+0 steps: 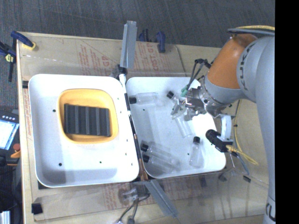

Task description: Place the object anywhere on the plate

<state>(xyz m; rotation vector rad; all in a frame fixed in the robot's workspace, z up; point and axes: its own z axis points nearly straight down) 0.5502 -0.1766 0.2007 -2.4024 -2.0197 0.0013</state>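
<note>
A yellow plate (88, 97) with a dark ridged centre lies in the left white bin (46, 162). Several clear plastic bottles with black caps lie in the right white bin (159, 125): one at the back left (145, 98), two at the front left (161, 157), one at the front right (196, 154). My gripper (182, 110) hangs over the back right part of that bin, just above another clear bottle (185, 126). Whether anything is in its grasp is hidden by glare and by the transparent plastic.
A grey metal bar (128, 45) stands up behind the gap between the bins. Blue clamps (160, 41) hold the cardboard-covered bench at the back edge. A black part of the arm's fittings (216, 140) sits over the right bin's right rim.
</note>
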